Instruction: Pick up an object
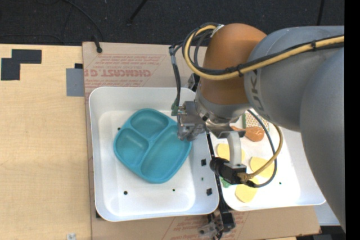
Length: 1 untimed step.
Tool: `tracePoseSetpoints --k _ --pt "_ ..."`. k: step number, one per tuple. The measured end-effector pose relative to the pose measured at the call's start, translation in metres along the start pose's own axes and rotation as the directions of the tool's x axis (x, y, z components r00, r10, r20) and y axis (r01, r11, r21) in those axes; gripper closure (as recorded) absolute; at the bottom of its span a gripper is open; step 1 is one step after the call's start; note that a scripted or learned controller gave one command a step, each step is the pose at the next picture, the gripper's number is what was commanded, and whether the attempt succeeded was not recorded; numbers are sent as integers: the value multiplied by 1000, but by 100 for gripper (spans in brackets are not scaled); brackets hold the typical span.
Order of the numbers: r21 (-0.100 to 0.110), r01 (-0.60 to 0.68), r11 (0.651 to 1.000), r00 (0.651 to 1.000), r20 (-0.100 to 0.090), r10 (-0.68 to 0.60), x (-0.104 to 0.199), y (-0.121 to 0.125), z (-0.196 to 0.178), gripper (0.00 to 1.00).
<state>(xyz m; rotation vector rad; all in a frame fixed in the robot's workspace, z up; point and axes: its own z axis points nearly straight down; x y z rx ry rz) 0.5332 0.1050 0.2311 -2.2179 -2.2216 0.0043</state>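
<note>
A teal divided plate (147, 146) lies tilted in the left white bin (107, 177). My gripper (185, 127) hangs low over the plate's upper right rim, close to the wall between the two bins. The orange-banded wrist and its cables hide the gripper's upper part and whether it touches the rim. In the right bin (292, 188) lie several yellow pieces (246, 193), an orange object (255, 134) and a small green thing (225, 181), partly covered by the arm.
Both bins rest on a cardboard sheet (124, 67) on a wooden bench (39, 143). The grey arm (315, 98) covers much of the right bin. Black clips (209, 191) sit on the wall between the bins.
</note>
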Motion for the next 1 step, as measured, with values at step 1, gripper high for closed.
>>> tracePoseSetpoints --k 1 --pt "1 -1 1000 1000 0 1 0 0 1 0"
